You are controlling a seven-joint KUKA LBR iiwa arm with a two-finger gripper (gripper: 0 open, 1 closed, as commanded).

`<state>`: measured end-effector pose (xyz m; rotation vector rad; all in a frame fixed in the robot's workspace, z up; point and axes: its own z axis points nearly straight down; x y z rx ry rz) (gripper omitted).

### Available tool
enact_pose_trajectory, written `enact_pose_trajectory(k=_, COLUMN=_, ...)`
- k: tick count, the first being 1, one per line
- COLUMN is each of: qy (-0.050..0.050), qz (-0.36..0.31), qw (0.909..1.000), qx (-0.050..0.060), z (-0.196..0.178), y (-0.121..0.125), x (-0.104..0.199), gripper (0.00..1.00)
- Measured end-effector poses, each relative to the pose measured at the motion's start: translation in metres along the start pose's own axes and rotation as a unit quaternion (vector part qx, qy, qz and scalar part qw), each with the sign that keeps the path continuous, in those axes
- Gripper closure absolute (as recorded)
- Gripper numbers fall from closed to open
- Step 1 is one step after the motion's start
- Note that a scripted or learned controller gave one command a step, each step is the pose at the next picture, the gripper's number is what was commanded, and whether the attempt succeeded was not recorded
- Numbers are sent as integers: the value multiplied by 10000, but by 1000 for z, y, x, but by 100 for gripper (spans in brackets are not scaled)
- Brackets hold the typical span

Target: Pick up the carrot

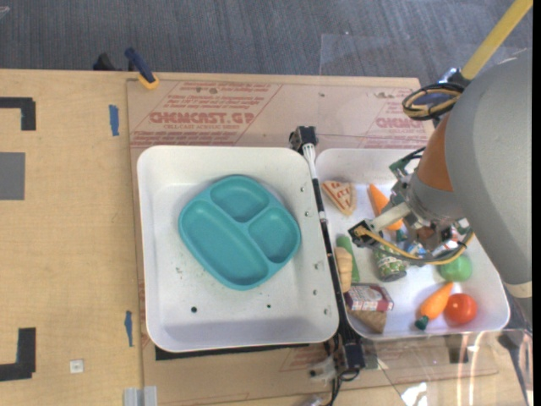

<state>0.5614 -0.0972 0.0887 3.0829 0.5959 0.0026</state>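
Arm: the grey arm (499, 176), nearest the lens, fills the right of the frame and hangs over the right bin (404, 304).
Gripper: the gripper (412, 238) sits low over the middle of the right bin, among cables. Whether it is wide or narrow cannot be told, and nothing is seen held in it.
Beneath the gripper: a green can (390, 266) lies just below-left of it, and a green round thing (457, 269) just below-right.
Carrot: the carrot (437, 299), orange with a green tip pointing lower left, lies in the lower right corner of the right bin. It touches or nearly touches the red tomato (461, 309) and is clear of the gripper.
Orange piece: a smaller orange piece (378, 198) lies above-left of the gripper, beside a pizza slice (340, 196). It may be a second carrot; I cannot tell.
Further left: a pale corn cob (345, 262) and a packet (368, 301) lie by the divider.
Left bin: the left bin (169, 299) holds a teal divided plate (241, 231).
Done: the arm is over the correct bin, by my judgement.
Left: the carrot rests on the bin floor, ungrasped. Lining up over it, closing on it and lifting all remain.
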Motion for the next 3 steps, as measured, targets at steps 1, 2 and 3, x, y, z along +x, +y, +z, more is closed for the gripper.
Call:
enact_pose_trajectory(k=1, qy=-6, qz=-33, qw=10000, qx=-3, z=-11, y=0, x=0, gripper=100)
enact_pose_trajectory(k=2, qy=-14, qz=-31, qw=10000, qx=5, z=-11, y=0, x=0, gripper=0)
enact_pose_trajectory(k=3, qy=-20, qz=877, qw=9961, qx=11, z=1, y=14, x=40, gripper=0)
